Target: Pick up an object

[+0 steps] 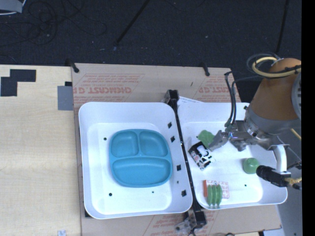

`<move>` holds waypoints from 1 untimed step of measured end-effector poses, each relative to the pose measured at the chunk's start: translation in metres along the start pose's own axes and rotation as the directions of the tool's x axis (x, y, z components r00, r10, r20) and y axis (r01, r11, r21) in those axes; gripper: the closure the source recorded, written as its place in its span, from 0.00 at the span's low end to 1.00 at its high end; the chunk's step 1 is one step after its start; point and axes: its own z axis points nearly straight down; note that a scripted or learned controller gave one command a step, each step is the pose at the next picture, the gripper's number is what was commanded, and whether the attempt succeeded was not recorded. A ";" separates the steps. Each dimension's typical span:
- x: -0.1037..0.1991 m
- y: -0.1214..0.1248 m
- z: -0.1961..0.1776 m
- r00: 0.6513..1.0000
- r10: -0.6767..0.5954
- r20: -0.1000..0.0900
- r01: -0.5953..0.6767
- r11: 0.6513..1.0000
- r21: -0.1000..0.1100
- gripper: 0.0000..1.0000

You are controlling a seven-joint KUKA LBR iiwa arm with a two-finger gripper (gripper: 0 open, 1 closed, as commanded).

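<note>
My gripper [220, 139] reaches in from the right over the right bin [231, 113], below the arm's orange band. Its tip is right beside a light green object [205, 136] in the bin's upper left; whether they touch is unclear. Just below that lies a small black and white object [201, 157]. A green ball-like object [250, 165] rests at the bin's right. A flat packet with green pieces and a red edge [215, 191] lies by the front wall.
The left bin [93, 132] holds a blue divided plate [141, 157]. A black divider rail [179, 151] runs between the bins. Both bins sit on a cardboard sheet [123, 82], with pale bench to the left.
</note>
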 end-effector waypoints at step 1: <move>0.095 -0.030 0.015 1.000 -0.008 -0.004 0.008 1.000 0.003 0.00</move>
